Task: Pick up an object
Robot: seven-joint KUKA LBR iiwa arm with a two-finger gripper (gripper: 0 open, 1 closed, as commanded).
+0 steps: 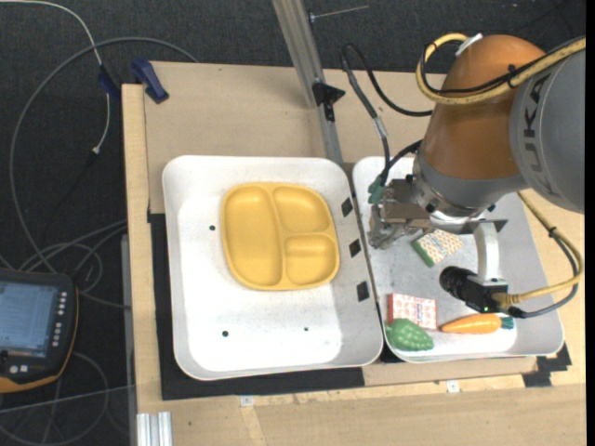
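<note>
My gripper (pixel 380 233) hangs low at the left side of the right bin (pixel 535 249), near the wall between the two bins. Nothing shows between its fingers. Just right of it lies a small patterned packet (pixel 439 245) with a green edge. Nearer the front of the same bin sit a red and white packet (pixel 411 309), a green bumpy toy vegetable (pixel 409 335) and an orange carrot (pixel 472 324). The arm's big orange and grey body hides the back of this bin.
A yellow divided plate (pixel 279 234) lies in the left bin (pixel 195 277). A metal pole (pixel 302 54) rises behind the bins. A tablet (pixel 33 319) lies on the floor at left, among loose cables.
</note>
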